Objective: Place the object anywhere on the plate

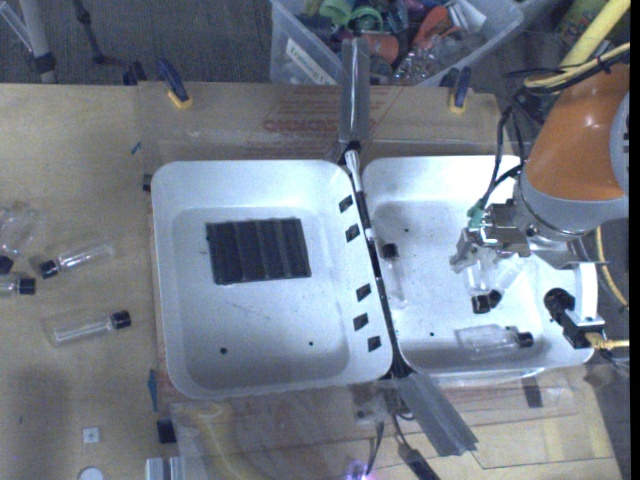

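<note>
The plate [257, 250] is a black ridged rectangle lying flat in the left bin [175, 193]. My gripper [486, 286] hangs over the middle of the right bin [430, 173], far to the right of the plate. A small black-capped thing [485, 301] sits right at the gripper's tip; whether it is gripped is unclear. A clear vial with a black cap [492, 339] lies on the right bin's floor near the front. Another clear vial [390, 268] lies close to the divider between the bins.
Loose clear vials [88, 325] lie on the wooden bench left of the bins. A clear tub of colourful items [395, 13] stands behind the bins. Black tabs [360, 293] line the divider between the bins.
</note>
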`<state>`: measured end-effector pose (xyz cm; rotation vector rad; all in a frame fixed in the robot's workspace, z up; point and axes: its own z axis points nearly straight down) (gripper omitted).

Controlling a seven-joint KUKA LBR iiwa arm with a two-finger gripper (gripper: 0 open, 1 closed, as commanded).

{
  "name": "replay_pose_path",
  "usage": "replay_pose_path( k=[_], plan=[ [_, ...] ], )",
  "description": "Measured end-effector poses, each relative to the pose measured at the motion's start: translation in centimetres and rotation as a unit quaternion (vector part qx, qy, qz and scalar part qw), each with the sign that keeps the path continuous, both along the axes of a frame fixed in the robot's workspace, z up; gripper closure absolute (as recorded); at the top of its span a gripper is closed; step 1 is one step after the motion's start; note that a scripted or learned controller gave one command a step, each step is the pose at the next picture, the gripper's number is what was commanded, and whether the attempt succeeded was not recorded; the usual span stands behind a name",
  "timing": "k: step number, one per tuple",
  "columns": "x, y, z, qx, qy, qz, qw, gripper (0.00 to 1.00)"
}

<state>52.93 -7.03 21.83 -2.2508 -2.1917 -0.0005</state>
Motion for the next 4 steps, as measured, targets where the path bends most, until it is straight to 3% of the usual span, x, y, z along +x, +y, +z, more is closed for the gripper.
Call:
replay_pose_path(
  k=[1,2,3,4],
  plan=[
    [-1.1,9.4,-3.5,0.0003,0.003,0.039,0.9992,1.00],
    [6.5,16.6,-3.0,-0.0004,0.001,0.045,0.9990,1.00],
    [8.7,23.9,-4.9,-0.0008,0.000,-0.040,0.9992,1.00],
    [13.6,29.5,-8.2,-0.0009,0.001,-0.085,0.9964,1.00]
  ],
)
